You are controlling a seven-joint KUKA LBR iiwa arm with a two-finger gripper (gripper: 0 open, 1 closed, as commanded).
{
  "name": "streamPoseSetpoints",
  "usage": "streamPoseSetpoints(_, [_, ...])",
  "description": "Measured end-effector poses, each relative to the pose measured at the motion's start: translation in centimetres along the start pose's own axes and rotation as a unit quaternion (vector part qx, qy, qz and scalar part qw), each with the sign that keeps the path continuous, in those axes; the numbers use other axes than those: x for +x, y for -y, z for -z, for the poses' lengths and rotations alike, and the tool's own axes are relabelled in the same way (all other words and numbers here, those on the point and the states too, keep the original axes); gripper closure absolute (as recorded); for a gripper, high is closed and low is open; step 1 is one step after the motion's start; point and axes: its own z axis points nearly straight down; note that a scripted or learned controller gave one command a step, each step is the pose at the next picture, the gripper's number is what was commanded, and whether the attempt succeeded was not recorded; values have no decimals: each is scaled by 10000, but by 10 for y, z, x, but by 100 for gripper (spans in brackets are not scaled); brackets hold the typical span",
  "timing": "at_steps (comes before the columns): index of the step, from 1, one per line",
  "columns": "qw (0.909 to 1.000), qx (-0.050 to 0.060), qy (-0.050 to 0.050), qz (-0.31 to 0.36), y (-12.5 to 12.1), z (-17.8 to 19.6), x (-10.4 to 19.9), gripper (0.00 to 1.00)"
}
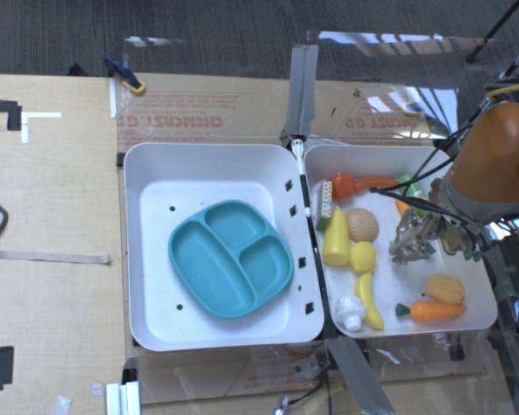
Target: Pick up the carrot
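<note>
The gripper (pixel 410 247) hangs over the right bin (pixel 480 318), its metal fingers (pixel 406 236) pointing down with nothing visibly between them; whether they are parted is unclear. Below and to the right of the fingers lies a carrot (pixel 432 310) by the bin's near wall, a tan ridged piece (pixel 445 288) just above it. A second carrot (pixel 363 183) lies above and left of the fingers, near the far wall. Left of the fingers sit a brownish round item (pixel 361 225), a yellow pear-like piece (pixel 336 239), a banana (pixel 368 301) and a small white object (pixel 349 312). Farther left, the other bin (pixel 147 197) holds a teal divided plate (pixel 231 258).
</note>
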Motion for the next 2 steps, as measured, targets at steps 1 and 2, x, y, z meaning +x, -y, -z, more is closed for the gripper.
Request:
streamPoseSetpoints(1, [9977, -16, -17, 677, -67, 92, -14, 100])
streamPoseSetpoints(2, [9964, -14, -27, 851, 0, -11, -13, 100])
